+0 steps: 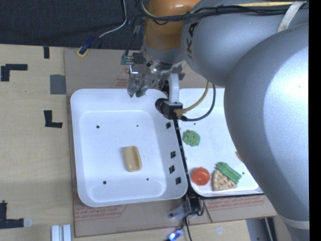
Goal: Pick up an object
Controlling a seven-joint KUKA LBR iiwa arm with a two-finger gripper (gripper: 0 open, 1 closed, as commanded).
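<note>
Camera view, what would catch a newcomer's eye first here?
The huge grey arm with its orange band fills the right and top, its gripper hanging over the left white bin's far rim. A lone tan bread roll lies mid-bin; the right white bin holds a red tomato.

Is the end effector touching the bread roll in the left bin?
Apart. The camera view shows the end effector at the bin's far rim, with bare white floor between it and the bread roll.
</note>
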